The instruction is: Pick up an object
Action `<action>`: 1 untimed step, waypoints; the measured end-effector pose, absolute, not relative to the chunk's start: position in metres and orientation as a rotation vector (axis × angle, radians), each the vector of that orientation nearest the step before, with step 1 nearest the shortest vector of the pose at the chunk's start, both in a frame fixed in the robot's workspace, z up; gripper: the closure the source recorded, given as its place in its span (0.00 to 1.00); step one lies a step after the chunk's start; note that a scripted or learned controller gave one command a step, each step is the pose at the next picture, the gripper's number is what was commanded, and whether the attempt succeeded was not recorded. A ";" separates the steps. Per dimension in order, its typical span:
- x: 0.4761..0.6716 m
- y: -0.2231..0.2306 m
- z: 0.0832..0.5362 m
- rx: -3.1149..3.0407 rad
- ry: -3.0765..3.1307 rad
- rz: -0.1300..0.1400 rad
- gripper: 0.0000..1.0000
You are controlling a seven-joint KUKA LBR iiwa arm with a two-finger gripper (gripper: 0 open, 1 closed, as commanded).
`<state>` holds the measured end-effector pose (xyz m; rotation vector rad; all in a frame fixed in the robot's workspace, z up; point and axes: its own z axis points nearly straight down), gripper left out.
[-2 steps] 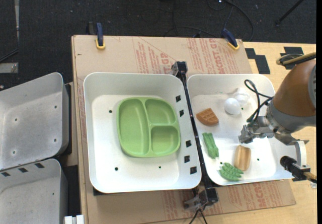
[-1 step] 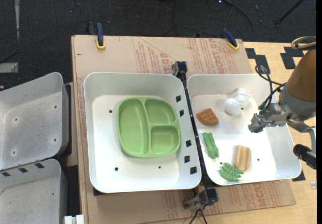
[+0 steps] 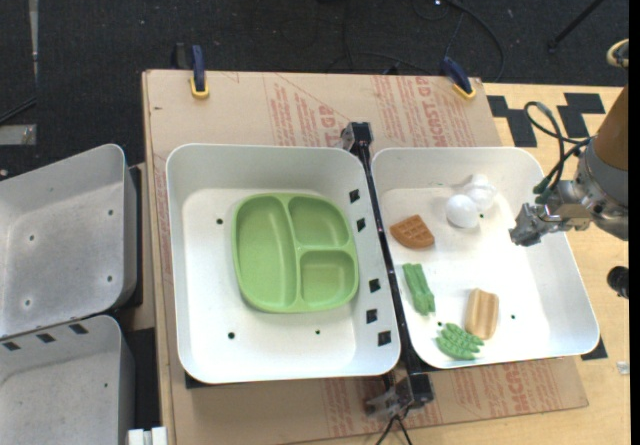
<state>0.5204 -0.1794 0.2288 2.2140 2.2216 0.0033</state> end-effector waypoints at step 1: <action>0.521 -0.179 0.222 2.219 2.223 -0.001 1.00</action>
